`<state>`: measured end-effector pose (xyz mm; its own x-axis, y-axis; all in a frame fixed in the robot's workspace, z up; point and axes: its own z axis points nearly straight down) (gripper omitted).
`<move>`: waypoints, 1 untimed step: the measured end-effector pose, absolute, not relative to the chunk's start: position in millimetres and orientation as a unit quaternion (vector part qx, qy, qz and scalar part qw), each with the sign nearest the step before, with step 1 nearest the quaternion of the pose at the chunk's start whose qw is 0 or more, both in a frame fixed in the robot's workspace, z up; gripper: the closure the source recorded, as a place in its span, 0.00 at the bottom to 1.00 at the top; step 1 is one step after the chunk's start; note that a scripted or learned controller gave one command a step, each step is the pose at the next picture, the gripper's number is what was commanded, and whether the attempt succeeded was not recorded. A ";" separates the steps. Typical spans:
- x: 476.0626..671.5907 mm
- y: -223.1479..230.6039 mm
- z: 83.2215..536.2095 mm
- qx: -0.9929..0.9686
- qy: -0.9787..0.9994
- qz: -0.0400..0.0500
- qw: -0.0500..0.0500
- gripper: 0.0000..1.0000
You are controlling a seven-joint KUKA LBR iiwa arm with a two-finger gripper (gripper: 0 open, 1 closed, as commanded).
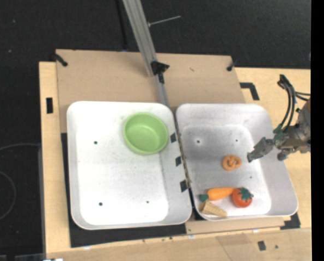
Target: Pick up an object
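- Pretzel (231, 162) lies flat mid right bin (205, 124), just left of the gripper (258, 151), untouched; whether that is spread I cannot tell.
- Flat and small, it could slide away from a closing pinch.
- Carrot (220, 193) and tomato (242, 197) lie nearby; drift could nudge them.

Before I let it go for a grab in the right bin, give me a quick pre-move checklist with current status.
1. Hand positioned over right bin: ok, at its right side.
2. Nearest target, the orange pretzel-like toy, free of neighbours: ok.
3. Hand centred above that toy: not ok, it sits off to the toy's right.
4. Hand ready to close: cannot tell.
5. Carrot, tomato and cone spaced for a grab: not ok, crowded at the near rim.
6. Green bowl out of the way: ok, in left bin.
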<state>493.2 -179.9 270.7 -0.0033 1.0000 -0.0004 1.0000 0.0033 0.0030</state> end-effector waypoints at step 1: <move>493.2 -179.9 270.6 0.706 0.708 0.001 0.001 0.00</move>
